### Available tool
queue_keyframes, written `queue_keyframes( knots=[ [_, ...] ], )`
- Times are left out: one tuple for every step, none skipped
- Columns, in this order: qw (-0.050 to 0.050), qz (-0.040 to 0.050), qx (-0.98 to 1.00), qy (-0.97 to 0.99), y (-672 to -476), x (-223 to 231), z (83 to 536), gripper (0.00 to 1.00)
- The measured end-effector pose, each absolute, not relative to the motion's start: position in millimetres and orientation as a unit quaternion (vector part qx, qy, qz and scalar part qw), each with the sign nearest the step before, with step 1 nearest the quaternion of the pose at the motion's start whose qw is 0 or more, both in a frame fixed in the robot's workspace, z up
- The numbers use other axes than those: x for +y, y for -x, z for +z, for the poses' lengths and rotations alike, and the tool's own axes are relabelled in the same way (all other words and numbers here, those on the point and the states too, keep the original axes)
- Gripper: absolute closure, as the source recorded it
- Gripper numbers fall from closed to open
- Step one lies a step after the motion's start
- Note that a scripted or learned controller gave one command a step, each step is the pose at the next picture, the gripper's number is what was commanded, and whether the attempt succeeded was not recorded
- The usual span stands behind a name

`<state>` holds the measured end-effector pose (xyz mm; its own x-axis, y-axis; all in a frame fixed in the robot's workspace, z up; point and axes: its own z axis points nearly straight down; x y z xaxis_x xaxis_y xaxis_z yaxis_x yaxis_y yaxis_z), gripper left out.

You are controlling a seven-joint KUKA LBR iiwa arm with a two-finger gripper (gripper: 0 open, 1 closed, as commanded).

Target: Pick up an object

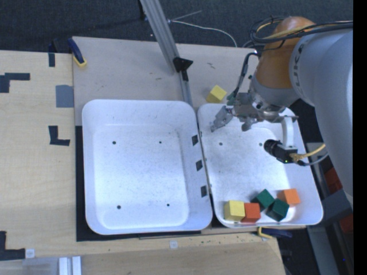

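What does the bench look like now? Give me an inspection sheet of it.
Surface: wooden bench bearing left bin and right bin.
Job's things: yellow block, orange blocks and green blocks clustered in right bin's near corner.
Clutter: yellow cube outside the bins.
Grippers: claw over right bin's far end, open, holding nothing.
Cables: black wires on the arm.
Surroundings: metal pole, dark floor.

Glossy white plastic bins [140,110] sit on a matt wooden bench [34,153].
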<state>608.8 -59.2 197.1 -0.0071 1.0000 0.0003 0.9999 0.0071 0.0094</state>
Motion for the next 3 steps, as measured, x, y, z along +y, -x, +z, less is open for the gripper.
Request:
queue_keyframes(
  knots=[
    [0.001,0.0004,0.708,-0.706,-648.9,-51,192,0.00],
    [-0.001,-0.0016,0.707,-0.707,-625.6,-66,192,0.00],
    [0.001,0.0000,0.708,-0.706,-653.3,-56,192,0.00]
  ],
)
